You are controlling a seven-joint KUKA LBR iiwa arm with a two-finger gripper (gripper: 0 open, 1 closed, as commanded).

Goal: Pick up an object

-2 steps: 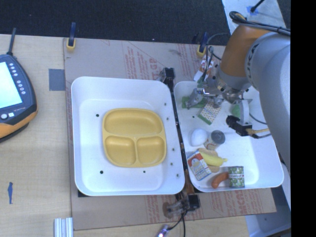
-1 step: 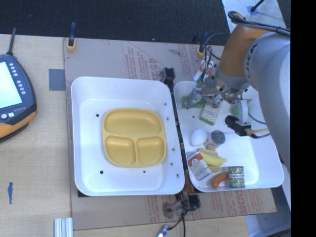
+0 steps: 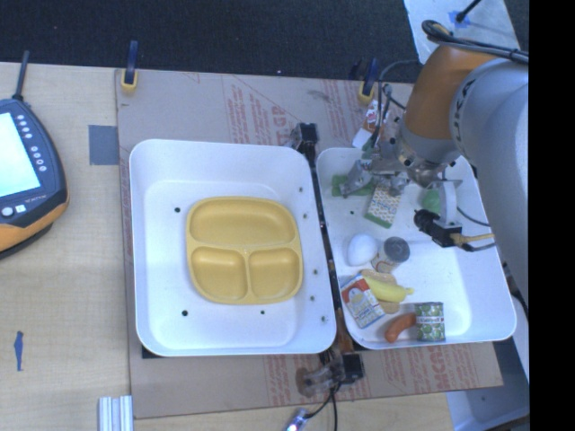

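My gripper (image 3: 393, 171) is low over the far end of the right bin (image 3: 481, 285), under the grey wrist and its orange band. A speckled green-and-white packet (image 3: 384, 206) lies right below it, and a green item (image 3: 345, 185) is just to its left. Nearer in the same bin are a white egg shape (image 3: 361, 246), a grey-lidded jar (image 3: 393, 250), a yellow banana (image 3: 388, 288), a red and white carton (image 3: 362, 303), an orange sausage shape (image 3: 400, 328) and a green can (image 3: 429, 321). Nothing appears lifted off the bin floor.
The left bin (image 3: 153, 241) holds a yellow divided plate (image 3: 243, 248). A black part with orange cable (image 3: 440, 230) sticks out from the arm over the right bin. A teach pendant (image 3: 22, 173) lies on the bench at far left. Clamps sit between the bins.
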